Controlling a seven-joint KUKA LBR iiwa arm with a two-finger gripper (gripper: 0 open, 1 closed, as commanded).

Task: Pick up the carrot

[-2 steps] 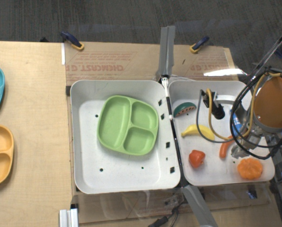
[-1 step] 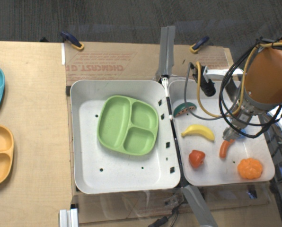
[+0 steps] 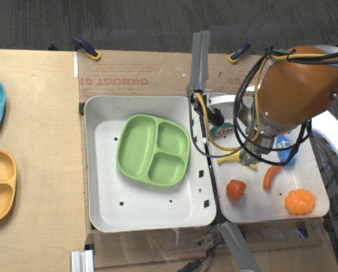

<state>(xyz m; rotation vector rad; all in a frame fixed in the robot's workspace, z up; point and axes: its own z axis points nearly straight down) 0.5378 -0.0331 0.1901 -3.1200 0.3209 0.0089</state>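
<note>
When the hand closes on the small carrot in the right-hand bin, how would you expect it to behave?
The carrot looks smooth and glossy, probably a rigid plastic toy, so it may slip between hard fingers. Its narrow, rounded, slightly curved shape suggests it could roll or pivot if nudged off-centre. It lies on the bare floor of the right bin, apart from the tomato, so a push would likely slide it freely.

arm (image 3: 296,89): reaches in from right | wrist pointing down | cables looped alongside
</note>
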